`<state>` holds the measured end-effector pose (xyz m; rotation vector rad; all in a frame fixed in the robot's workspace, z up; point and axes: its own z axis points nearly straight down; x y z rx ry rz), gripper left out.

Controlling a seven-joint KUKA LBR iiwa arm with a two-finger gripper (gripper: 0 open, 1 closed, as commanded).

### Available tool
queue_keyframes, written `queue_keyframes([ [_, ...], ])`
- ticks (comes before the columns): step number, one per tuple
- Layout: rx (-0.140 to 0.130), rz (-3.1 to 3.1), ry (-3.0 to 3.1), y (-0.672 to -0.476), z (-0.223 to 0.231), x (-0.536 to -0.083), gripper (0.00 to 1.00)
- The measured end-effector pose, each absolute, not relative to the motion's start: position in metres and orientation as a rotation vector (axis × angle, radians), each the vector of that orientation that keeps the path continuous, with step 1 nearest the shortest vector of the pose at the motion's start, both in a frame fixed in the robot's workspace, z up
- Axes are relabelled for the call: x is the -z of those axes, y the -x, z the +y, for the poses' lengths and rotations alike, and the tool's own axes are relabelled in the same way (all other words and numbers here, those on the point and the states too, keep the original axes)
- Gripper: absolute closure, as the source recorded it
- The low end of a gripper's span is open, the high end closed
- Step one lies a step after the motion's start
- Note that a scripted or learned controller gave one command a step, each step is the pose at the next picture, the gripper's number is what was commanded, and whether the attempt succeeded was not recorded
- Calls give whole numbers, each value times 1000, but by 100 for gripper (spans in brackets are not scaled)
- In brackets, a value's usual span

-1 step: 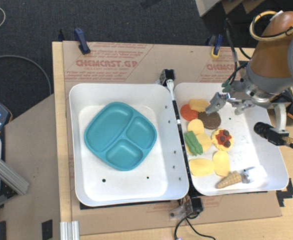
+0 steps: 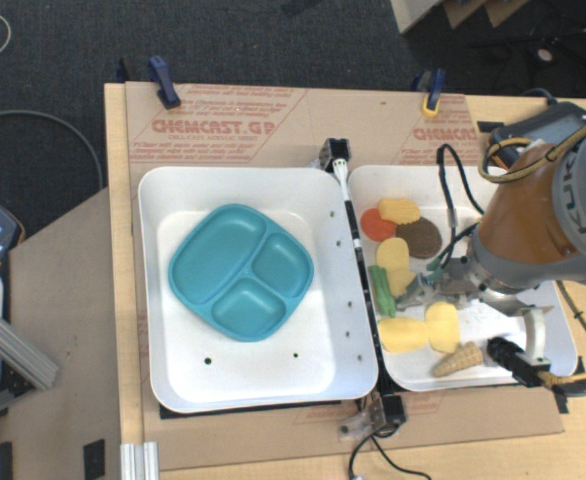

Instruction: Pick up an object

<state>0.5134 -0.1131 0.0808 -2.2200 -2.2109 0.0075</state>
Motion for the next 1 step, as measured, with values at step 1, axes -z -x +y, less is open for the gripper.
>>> queue_keyframes([
  [1, 2, -2221, 2225, -518, -113, -95, 100],
])
